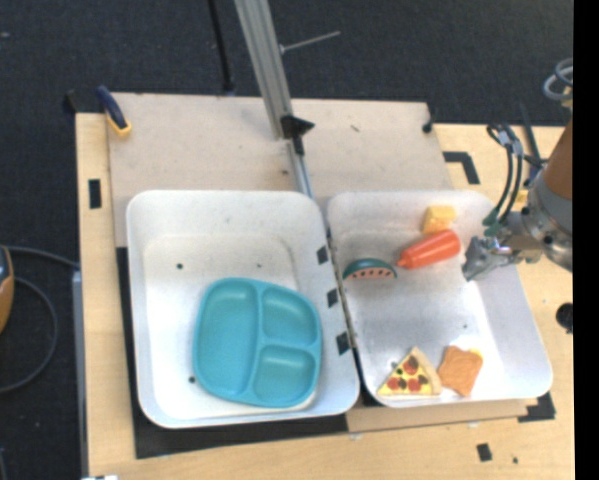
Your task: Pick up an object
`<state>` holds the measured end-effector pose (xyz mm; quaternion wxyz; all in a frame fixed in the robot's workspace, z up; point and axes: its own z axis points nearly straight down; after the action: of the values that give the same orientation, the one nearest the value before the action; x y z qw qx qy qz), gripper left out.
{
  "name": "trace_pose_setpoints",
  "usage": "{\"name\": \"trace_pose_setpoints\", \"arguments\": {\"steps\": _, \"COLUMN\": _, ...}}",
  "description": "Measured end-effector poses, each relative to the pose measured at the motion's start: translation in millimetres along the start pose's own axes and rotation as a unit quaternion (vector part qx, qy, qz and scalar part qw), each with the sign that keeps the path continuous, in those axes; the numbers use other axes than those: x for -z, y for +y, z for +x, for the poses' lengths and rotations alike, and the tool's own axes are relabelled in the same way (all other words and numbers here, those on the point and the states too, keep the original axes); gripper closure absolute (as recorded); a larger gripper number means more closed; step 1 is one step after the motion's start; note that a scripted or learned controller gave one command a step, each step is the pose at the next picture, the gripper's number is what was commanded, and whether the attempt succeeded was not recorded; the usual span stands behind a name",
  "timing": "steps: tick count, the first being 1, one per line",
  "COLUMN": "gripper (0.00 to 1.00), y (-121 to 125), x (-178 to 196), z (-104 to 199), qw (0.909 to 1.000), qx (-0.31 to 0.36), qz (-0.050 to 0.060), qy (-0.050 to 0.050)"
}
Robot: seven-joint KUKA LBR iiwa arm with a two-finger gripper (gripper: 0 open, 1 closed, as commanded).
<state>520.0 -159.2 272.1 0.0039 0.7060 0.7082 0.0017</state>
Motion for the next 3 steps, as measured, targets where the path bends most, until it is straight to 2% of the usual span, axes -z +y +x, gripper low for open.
{"name": "trace_pose_setpoints", "arguments": {"steps": 1, "gripper": 1.0, "y": 21.3, "x": -15.7, "z": 49.4, "qw": 1.0, "qx": 0.002, "qz": 0.004, "qy": 0.002}}
{"name": "trace_pose_setpoints", "arguments": {"steps": 3, "gripper": 1.0, "y": 53.0, "x": -24.8, "z": 132.0, "qw": 1.0, "qx": 0.001, "qz": 0.003, "qy": 0.001}}
